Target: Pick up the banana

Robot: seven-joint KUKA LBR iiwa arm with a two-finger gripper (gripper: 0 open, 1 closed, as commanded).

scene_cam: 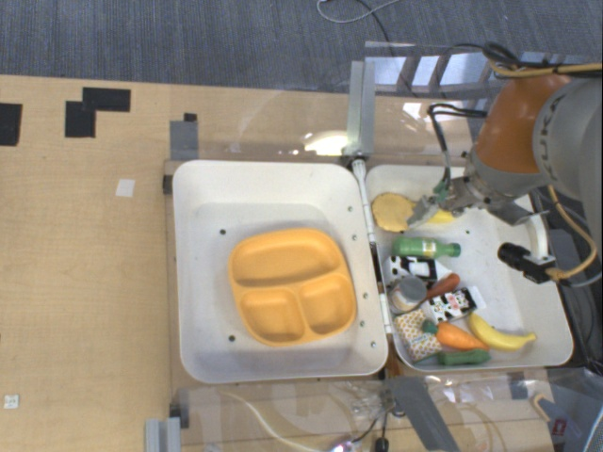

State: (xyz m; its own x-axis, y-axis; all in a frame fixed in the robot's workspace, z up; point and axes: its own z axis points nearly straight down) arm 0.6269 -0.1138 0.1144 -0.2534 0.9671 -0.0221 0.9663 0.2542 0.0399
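Banana [501,334] lies in the right bin [556,348], near its front right corner, its curved body resting flat on the bin floor just beside the carrot [450,334], so one side is free for a grasp. The pincer [441,199] is at the far side of the same bin, well apart from the banana, close to a yellow round piece [390,212]; I cannot tell its state. A green bottle [426,248] and some small toys crowd the left part of this bin. In the left bin [198,252] sits an orange divided tray [290,285], its compartments holding nothing.
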